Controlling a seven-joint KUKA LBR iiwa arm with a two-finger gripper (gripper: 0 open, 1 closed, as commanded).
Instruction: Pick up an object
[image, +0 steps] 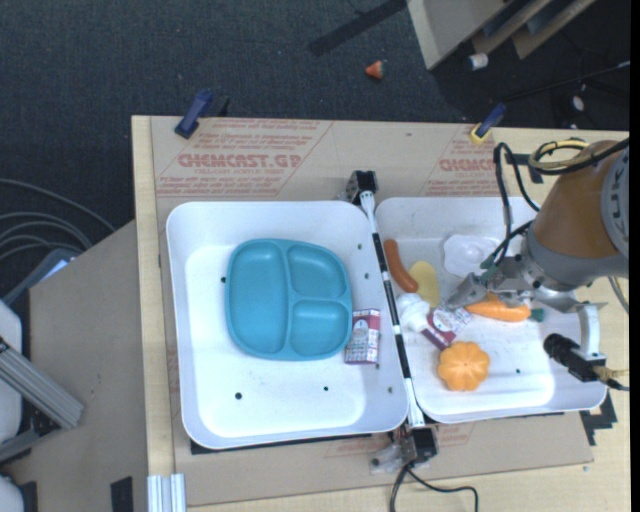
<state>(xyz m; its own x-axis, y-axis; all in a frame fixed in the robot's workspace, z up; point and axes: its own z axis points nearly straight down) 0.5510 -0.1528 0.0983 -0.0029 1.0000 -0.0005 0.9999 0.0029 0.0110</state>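
Nearest the camera in the right bin (500, 405), an orange pumpkin-like toy (463, 365) is sitting on bare floor, with a small purple-and-white piece (441, 326) just behind it and a carrot (499, 311) lying crosswise beyond. Over that carrot the gripper (487, 290) is hanging from the grey arm (575, 225), its fingers too blurred to tell whether they are apart or closed on anything. Farther back a yellow piece (427, 280), a red sausage (400, 265) and a clear wrapper (466, 252) are crowding the dividing wall, while the left bin (275, 405) is holding a blue divided plate (288, 299) and a small carton (363, 336).
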